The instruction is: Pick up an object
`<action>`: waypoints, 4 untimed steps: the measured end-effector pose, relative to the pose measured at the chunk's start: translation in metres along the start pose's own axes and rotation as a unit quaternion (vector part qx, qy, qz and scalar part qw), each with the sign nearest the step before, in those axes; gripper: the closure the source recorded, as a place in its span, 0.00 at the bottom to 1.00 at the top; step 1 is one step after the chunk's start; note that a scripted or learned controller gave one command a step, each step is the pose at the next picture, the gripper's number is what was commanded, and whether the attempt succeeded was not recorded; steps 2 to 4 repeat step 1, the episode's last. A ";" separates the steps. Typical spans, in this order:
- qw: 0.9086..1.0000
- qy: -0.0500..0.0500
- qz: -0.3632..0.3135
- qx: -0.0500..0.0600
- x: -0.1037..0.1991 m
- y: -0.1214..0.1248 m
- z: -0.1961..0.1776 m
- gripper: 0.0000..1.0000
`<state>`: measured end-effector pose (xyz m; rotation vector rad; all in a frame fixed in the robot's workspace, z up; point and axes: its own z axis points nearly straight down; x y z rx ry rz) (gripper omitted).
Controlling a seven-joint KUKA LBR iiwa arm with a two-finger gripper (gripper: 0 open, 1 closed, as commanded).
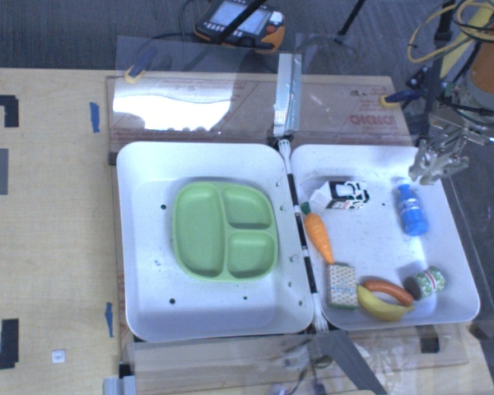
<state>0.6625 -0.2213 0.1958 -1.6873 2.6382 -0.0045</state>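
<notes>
1. The arm [477, 48] is cut off by the right edge, above the gripper [432, 164].
2. The small black-and-white object [346, 194], left of the jaws, is too blurred to identify.

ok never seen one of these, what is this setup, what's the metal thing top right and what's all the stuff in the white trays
One camera looks down at a slant on a bench with two shallow white bins. The metal thing is a robot arm's gripper, reaching in from the right and hovering over the right bin's far corner, holding nothing. The left bin has a green divided plate. The right bin has a carrot, blue bottle, banana, a small black and white item, a patterned box and a small can.
</notes>
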 end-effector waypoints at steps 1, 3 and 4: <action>0.984 0.000 -0.179 -0.003 0.016 0.033 0.003 1.00; 0.984 0.000 -0.179 -0.003 0.016 0.033 0.003 1.00; 0.984 0.000 -0.179 -0.003 0.016 0.033 0.003 1.00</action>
